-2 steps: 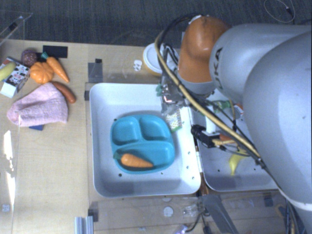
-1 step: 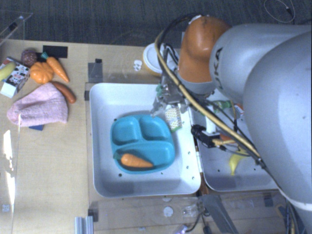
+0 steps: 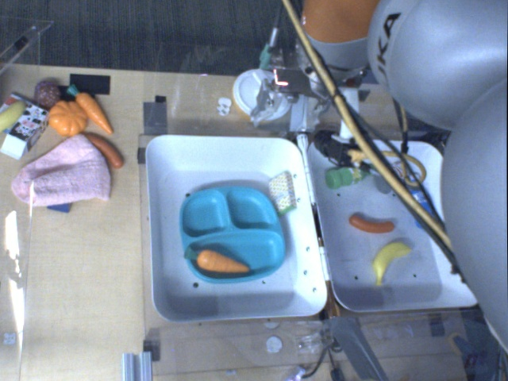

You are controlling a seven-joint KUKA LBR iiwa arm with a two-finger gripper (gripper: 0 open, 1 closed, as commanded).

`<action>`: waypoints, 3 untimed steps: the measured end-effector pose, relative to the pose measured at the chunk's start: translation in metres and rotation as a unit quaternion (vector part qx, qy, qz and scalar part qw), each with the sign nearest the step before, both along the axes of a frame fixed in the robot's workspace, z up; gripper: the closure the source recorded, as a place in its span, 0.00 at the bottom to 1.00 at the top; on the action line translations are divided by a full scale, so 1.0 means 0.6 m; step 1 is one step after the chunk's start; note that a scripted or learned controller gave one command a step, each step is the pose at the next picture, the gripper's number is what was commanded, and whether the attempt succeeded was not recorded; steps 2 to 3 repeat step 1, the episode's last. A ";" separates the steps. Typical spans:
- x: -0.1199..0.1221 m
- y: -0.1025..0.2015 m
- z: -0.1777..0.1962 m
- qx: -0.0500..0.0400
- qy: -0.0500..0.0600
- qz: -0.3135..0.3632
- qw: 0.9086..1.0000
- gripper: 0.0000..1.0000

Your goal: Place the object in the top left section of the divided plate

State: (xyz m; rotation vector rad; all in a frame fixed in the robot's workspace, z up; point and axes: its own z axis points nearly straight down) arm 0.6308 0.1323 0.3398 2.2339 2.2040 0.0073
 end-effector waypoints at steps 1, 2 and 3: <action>-0.071 0.092 -0.178 0.000 0.003 -0.158 0.987 0.00; -0.071 0.092 -0.178 0.000 0.003 -0.158 0.987 0.00; -0.071 0.092 -0.178 0.000 0.003 -0.158 0.987 0.00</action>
